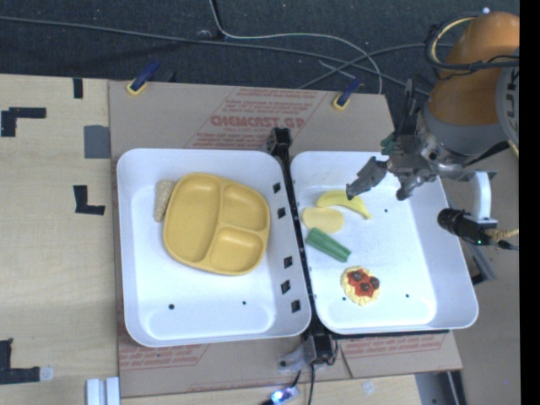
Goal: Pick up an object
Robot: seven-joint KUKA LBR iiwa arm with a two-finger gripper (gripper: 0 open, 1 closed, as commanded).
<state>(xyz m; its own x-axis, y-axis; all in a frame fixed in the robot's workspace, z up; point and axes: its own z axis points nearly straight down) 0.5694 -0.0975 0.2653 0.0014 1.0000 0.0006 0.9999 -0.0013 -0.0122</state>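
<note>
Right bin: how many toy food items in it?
4. Banana at the upper left, pale yellow slice just below it, green piece under that, pizza-like piece lower centre. Claw may hide more.

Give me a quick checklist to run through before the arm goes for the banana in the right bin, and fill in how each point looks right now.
1. Gripper open, holding nothing: ok.
2. Banana in plain sight in the right bin: ok.
3. Gripper above the banana: not ok, it hangs to the banana's right.
4. Room around the banana: not ok, the pale yellow piece lies against it from below.
5. Green piece and pizza toy out of the way: ok.
6. Height of the fingers over the bin floor: cannot tell.
</note>
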